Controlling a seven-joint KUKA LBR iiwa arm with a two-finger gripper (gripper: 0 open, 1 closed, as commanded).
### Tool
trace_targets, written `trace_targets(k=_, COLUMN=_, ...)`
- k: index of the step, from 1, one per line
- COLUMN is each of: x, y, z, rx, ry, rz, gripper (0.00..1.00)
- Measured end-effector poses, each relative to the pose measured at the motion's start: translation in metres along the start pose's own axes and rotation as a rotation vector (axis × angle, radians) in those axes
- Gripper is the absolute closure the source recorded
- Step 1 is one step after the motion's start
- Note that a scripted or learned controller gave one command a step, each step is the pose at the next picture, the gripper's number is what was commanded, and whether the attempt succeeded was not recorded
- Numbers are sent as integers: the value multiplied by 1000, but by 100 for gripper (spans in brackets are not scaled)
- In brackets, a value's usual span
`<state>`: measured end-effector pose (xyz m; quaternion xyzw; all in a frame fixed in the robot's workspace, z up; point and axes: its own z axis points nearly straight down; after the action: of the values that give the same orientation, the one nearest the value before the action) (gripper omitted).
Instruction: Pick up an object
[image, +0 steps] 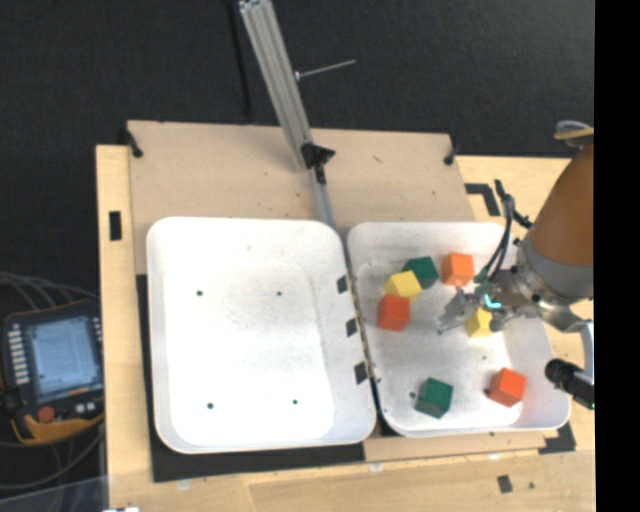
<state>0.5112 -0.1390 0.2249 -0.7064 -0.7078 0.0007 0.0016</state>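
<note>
Nearest the camera, at the lower left beside the bench, a handheld control pendant with a lit bluish screen rests on the dark floor; its writing is too small to read, and no legible label shows anywhere else. On the wooden bench two shallow white bins sit side by side, their inner rims touching. The left bin holds no blocks; small dark dots mark its floor. The right bin holds seven blocks. Along its near side lie a green block and, well apart to the right, an orange-red block. In the middle a red-orange block sits just below and touching a yellow block, with a second green block just beside that one, and an orange block near the far wall. The gripper, reaching in from the right on the grey arm with its orange band, hangs low over the bin's centre-right, with a small yellow block at its fingertips; whether the fingers are spread or pinching that block cannot be told. Farther back, a slanted metal rail rises from the bench's rear edge between the bins.
</note>
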Motion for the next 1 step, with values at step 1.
trace_targets(k=1, x=0, y=1, z=-2, rx=-5, ry=-1, rz=3, gripper=0)
